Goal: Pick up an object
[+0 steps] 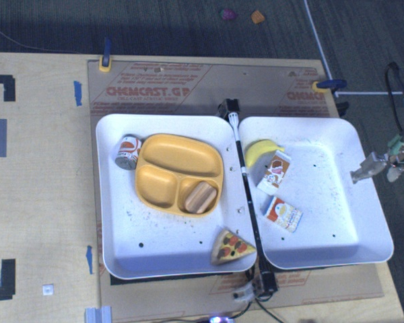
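Cartons [283, 214], red-and-white labelled with unreadable print, lie in right bin [337, 247].

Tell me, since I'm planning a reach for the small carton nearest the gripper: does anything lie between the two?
Nothing visible does. The gripper sits at the right bin's right rim, and the small carton lies left of it across bare white floor. The other carton and the yellow banana lie farther left.

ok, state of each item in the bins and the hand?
yellow tray: upright, left bin, bread roll inside
can: on its side, beside tray
pizza slice: flat, left bin
banana: right bin
two cartons: lying flat
hand: over right bin's edge
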`<state>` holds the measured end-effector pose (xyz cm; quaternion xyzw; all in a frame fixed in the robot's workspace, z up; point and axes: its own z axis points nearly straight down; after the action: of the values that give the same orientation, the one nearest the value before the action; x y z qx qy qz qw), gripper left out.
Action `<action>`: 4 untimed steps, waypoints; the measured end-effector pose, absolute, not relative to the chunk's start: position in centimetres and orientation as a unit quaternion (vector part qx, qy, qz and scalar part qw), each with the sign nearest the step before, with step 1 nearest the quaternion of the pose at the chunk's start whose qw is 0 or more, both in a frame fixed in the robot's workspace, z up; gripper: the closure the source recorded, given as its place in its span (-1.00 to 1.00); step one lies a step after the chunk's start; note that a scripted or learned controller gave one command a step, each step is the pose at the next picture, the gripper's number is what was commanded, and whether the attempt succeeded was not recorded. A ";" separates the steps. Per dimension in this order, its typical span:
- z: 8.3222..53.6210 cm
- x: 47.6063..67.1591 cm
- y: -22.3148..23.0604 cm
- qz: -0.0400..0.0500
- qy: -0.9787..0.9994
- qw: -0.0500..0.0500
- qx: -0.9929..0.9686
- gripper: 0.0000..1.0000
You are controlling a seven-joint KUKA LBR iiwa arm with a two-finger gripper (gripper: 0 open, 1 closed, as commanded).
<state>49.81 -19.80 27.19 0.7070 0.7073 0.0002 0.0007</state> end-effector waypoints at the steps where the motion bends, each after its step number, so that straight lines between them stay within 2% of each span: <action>1: 17.4 52.9 -12.4 0.000 0.708 -0.001 0.707 -1.00; 2: 9.7 52.7 -10.0 0.003 0.707 0.004 0.708 -1.00; 3: 9.0 49.0 -9.3 0.006 0.707 0.009 0.707 -1.00; 4: 10.2 49.2 -9.4 0.007 0.706 0.013 0.708 1.00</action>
<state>49.23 -9.42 10.21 0.7079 0.7061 0.0074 0.0128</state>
